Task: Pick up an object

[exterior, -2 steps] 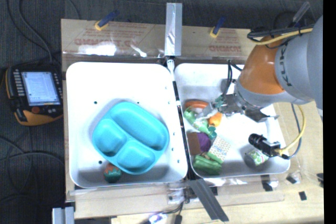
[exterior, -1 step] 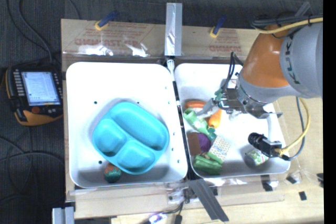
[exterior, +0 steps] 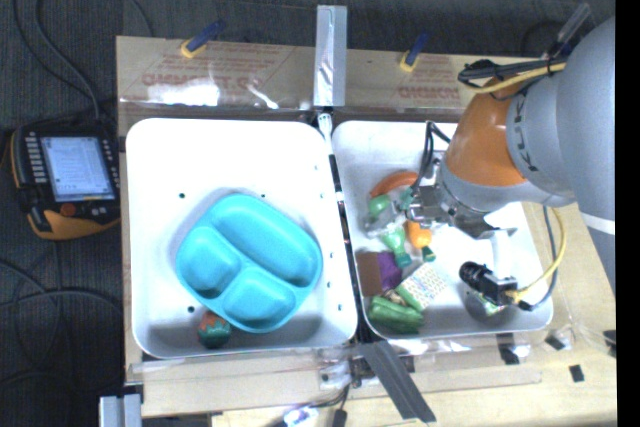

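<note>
My gripper (exterior: pixel 414 212) is down in the right bin (exterior: pixel 440 140), among a cluster of small toys. Beside it lie an orange piece (exterior: pixel 394 182), a green piece (exterior: pixel 379 207) and a small orange piece (exterior: pixel 419 236). Just below are another green piece (exterior: pixel 393 241), a purple piece (exterior: pixel 388 267) next to a brown one (exterior: pixel 367 268), a white speckled card (exterior: pixel 427 287) and a green vegetable shape (exterior: pixel 394 314). The arm's body hides the bin's right part. I cannot make out whether anything is held.
The left bin (exterior: pixel 160 155) holds a blue divided tray (exterior: pixel 250 260) and a small green and red toy (exterior: pixel 212 328) at its front edge. A teach pendant (exterior: pixel 65 177) lies on the floor to the left. A metal post (exterior: pixel 330 55) stands behind the bins.
</note>
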